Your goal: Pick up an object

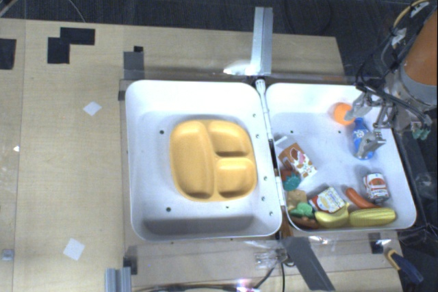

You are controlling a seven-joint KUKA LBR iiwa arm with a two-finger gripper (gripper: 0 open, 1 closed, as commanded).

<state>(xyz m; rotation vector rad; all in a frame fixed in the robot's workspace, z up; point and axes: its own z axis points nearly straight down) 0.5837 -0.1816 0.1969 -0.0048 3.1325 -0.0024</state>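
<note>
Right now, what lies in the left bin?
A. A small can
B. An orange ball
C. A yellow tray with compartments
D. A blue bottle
C. The yellow tray with compartments sits alone in the middle of the left bin, while the blue bottle, the small can and the orange ball all lie in the right bin.

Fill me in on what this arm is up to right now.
The arm reaches into the right bin from the right, its gripper low over a blue bottle beside an orange ball. Whether anything is gripped cannot be told. More toy food is piled along the bin's near edge, including a yellow corn cob. The left bin holds a yellow divided plate.
</note>
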